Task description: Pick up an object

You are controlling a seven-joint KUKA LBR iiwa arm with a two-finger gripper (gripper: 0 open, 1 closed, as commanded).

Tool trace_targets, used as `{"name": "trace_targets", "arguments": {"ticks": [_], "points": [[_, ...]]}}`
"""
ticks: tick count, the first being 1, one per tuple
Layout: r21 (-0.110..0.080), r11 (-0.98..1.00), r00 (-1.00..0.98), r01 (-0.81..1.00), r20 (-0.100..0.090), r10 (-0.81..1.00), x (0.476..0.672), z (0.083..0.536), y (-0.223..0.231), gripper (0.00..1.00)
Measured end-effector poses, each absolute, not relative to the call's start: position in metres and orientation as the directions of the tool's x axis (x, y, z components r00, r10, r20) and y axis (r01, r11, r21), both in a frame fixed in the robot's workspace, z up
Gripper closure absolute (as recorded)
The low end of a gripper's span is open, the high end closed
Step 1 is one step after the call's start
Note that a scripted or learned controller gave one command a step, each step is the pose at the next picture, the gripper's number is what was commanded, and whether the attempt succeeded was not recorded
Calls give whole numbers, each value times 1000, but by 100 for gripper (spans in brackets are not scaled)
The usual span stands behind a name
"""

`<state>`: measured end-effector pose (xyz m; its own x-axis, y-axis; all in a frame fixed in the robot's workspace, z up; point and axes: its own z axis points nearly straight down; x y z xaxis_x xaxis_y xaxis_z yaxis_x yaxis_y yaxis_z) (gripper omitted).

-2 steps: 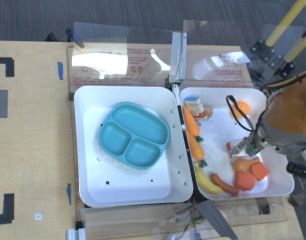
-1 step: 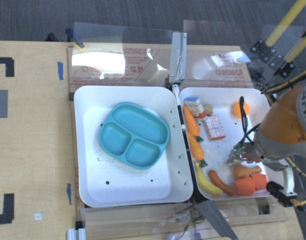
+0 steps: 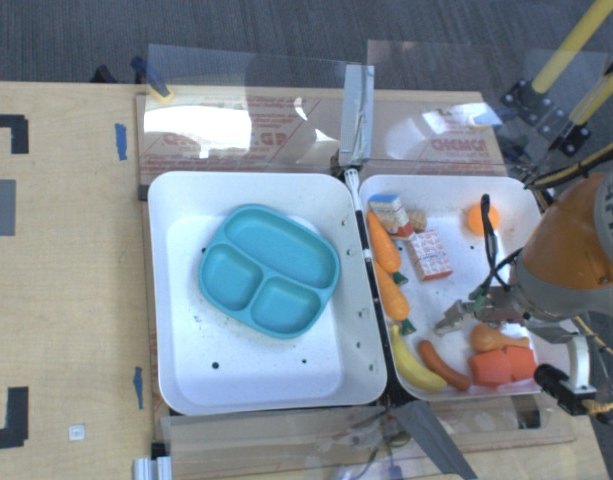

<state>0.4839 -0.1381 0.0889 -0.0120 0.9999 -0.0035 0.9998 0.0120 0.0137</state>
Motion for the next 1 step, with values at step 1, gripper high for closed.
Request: {"name": "trace_targets", "arguments": {"ticks": [1], "points": [[4,-88,88,996,0,996,546,128,-107,0]]}}
